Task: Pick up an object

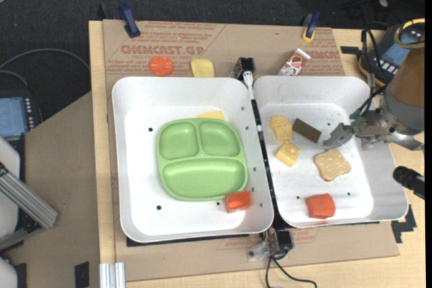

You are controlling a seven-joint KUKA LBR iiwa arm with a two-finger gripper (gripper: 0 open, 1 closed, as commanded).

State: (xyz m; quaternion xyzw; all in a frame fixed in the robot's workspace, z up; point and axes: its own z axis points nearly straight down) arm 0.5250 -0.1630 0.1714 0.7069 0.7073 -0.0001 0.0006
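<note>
A: Fingers (337, 136) of the gripper (343, 133) point leftward over the right bin (378, 202); at this slant we cannot tell whether they are spread or closed, and we see nothing held between them.

B: Which objects do we count as candidates?

A: Nearest the tip lie a dark brown block (307, 130), just to its left, and a tan toast-shaped piece (332, 164), just below it. Two yellow cheese-like pieces (283, 138) sit farther left, and an orange-red block (321, 206) rests near the front wall. The left bin (131, 165) bears a green divided plate (201, 160) and a second orange-red block (237, 202) touching its rim.

B: How do we judge the step is best done?

A: We judge the approach stage. The brown block suits a pinch across its narrow sides; the toast lies flat and is likely to slip. We would centre over one piece, well apart from its neighbours, before descending.

B: And the pose?

A: The arm (408, 98) enters from the right, wrist low over the bin, tool angled down and leftward.
</note>
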